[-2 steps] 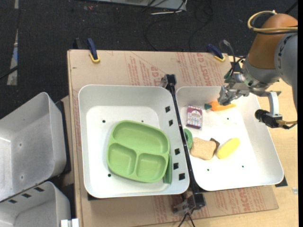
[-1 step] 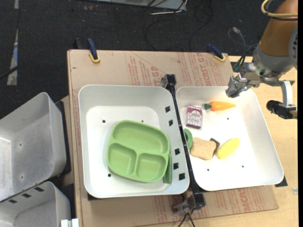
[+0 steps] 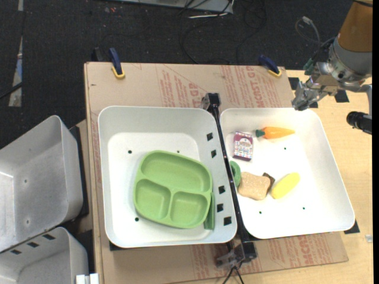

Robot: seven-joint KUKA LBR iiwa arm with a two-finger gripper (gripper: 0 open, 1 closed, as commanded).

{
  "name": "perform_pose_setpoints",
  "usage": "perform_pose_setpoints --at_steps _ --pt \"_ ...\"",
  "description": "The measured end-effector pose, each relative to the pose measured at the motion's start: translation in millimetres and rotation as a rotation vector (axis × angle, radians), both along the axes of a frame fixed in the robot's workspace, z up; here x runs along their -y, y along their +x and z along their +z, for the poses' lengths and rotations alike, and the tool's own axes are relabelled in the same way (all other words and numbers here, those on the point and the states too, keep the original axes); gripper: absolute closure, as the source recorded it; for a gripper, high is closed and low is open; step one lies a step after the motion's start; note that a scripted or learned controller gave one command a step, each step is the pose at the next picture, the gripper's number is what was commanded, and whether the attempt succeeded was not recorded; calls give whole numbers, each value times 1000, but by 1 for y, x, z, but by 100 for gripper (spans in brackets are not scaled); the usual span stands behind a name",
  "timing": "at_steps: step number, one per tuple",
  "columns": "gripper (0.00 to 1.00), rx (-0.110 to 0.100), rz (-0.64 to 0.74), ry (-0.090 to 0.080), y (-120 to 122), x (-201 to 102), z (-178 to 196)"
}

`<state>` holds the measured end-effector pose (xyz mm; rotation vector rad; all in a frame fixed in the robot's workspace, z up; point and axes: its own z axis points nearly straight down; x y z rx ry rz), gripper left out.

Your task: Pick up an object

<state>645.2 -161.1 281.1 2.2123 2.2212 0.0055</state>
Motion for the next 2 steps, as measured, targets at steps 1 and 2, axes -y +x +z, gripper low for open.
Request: perform_pose_setpoints --at_steps 1,2 --pt "100 -8 3 3 -14 -43 -2" --pt "100 -10 5 4 -24 -105 -14"
